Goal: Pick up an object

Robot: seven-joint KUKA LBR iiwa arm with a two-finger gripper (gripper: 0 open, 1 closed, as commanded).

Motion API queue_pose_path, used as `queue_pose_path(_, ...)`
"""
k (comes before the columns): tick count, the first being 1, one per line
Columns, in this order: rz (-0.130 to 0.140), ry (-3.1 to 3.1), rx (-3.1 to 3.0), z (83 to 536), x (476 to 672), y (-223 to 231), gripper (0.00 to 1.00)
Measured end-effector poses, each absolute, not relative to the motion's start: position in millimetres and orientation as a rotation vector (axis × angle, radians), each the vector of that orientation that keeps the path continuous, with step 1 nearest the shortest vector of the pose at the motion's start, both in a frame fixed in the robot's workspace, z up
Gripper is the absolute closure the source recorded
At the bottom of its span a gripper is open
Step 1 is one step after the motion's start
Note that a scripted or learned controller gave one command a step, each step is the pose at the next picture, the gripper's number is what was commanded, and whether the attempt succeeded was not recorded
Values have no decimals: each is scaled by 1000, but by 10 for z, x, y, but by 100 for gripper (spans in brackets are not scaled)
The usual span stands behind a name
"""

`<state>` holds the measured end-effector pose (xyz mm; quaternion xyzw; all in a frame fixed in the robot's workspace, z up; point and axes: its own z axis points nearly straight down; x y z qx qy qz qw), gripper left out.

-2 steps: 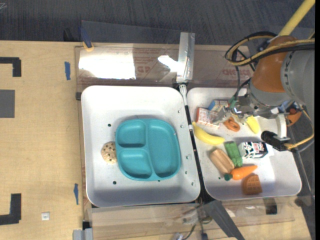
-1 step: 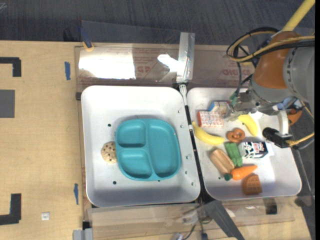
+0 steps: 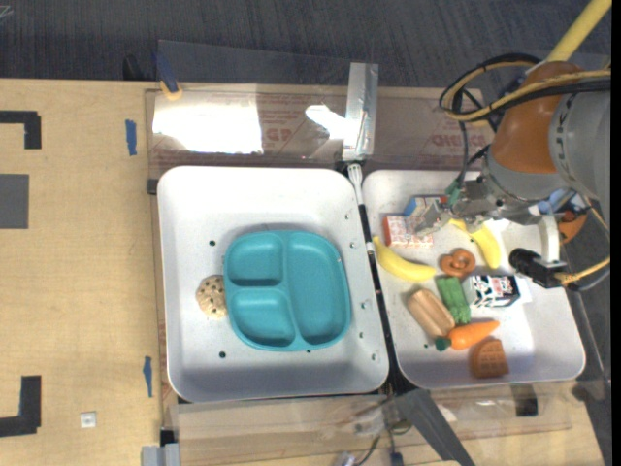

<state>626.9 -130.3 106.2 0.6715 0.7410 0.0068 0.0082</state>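
Observation:
The right bin (image 3: 555, 355) holds several toy foods. A yellow banana (image 3: 403, 265) lies at its left, with a red and white box (image 3: 398, 231) just above it. A second yellow piece (image 3: 485, 244), a brown pretzel (image 3: 456, 260), a green piece (image 3: 453, 297), a small milk carton (image 3: 492, 289), a tan roll (image 3: 428, 311), an orange carrot (image 3: 473, 334) and a brown waffle (image 3: 489, 358) fill the middle. My gripper (image 3: 434, 215) is low over the bin's back left part, right beside the box and over a small blue item (image 3: 415, 205). Its state is unclear.
The left bin (image 3: 194, 202) holds a teal divided plate (image 3: 288, 289) and a speckled cookie (image 3: 212, 296) to the plate's left. A metal divider strip (image 3: 361, 115) stands behind the bins. The arm's orange band (image 3: 529, 139) and cables hang over the right bin's back right corner.

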Motion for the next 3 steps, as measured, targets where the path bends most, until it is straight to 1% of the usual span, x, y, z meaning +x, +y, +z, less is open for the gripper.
queue_pose_path(1,12,2249,2176,917,5413,-1246,0)
queue_pose_path(2,17,2240,2171,1037,5442,-1263,100)
queue_pose_path(3,11,2121,2313,2249,5691,-523,100)
